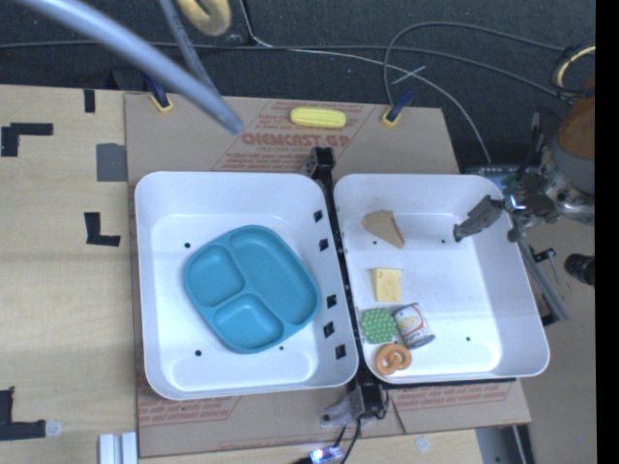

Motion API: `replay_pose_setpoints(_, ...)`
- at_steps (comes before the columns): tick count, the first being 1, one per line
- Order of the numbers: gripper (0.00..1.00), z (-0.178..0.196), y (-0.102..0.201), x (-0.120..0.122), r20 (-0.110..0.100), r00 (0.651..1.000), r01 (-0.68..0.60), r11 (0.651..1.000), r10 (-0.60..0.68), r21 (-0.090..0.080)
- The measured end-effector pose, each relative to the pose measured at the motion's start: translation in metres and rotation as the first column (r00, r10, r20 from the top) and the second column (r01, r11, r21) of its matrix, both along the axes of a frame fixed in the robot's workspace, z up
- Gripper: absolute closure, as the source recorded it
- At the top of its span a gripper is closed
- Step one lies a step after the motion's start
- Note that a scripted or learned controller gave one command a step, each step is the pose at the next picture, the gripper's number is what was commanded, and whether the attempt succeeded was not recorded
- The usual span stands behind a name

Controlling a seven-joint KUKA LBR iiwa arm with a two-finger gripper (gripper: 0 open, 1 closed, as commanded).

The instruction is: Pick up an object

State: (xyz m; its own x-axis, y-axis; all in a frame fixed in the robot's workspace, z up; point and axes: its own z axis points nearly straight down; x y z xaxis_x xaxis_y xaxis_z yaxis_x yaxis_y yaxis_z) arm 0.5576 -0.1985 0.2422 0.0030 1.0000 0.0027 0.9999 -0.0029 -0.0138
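End effector (481,218) low over right bin's (503,356) corner

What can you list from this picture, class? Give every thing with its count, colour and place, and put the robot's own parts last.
Bins: two, white, side by side on the bench.
Divided plate: one, blue, in the left-hand bin.
Wedge: one, tan, upper part of the right-hand bin.
Square block: one, pale yellow, middle of that bin.
Round piece: one, green, below the block.
Small can: one, silvery, beside the green piece.
Ring: one, orange-brown, by that bin's near wall.
Oblong item: one, yellow, on the cardboard behind the bins.
Gripper: one, dark, over the right-hand bin's right side.
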Motion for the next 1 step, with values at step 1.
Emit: replay_pose_setpoints(1, 0.00, 0.0075, 0.0005, 0.0026, 0.013, 1.000, -0.004, 1.000, 0.004, -0.003)
